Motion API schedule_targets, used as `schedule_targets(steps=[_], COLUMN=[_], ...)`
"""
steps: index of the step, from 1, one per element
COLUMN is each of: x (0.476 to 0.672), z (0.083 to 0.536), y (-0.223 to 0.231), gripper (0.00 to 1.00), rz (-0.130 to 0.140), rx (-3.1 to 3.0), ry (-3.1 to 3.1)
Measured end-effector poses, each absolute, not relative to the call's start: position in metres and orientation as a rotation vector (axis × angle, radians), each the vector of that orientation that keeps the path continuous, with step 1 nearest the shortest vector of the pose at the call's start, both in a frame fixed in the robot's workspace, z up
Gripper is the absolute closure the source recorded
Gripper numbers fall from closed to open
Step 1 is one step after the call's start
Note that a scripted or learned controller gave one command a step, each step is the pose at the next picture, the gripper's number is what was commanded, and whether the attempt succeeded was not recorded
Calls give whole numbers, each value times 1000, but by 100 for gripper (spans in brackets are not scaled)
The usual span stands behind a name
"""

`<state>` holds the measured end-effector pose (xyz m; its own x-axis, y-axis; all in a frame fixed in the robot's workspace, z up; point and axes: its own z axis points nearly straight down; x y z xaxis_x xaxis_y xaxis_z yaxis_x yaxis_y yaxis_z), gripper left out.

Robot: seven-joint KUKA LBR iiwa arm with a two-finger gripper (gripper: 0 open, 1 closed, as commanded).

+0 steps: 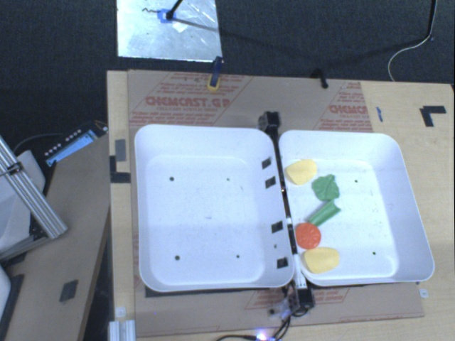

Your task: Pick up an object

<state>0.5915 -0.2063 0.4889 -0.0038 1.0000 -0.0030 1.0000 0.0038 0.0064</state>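
Both bins white: left bin [206, 212] plain with small dark dots, right bin [384, 212] holding a pale yellow piece [301, 170], a green leafy piece [326, 187], a green stick-shaped piece [324, 212], a red-orange round piece [308, 236] and another yellow piece [321, 260]. Tan cardboard sheet [298, 94] under them carries red lettering and black marks. Silver foil-like square [168, 18] lies on dark blue-grey carpet [57, 48], with a blue and yellow clip [214, 75] at the cardboard's edge.
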Motion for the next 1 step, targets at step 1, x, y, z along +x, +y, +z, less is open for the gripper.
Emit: schedule_targets(steps=[1], x=[507], z=[539], y=[-197], gripper=[100], rz=[6], rx=[2218], ry=[2216])
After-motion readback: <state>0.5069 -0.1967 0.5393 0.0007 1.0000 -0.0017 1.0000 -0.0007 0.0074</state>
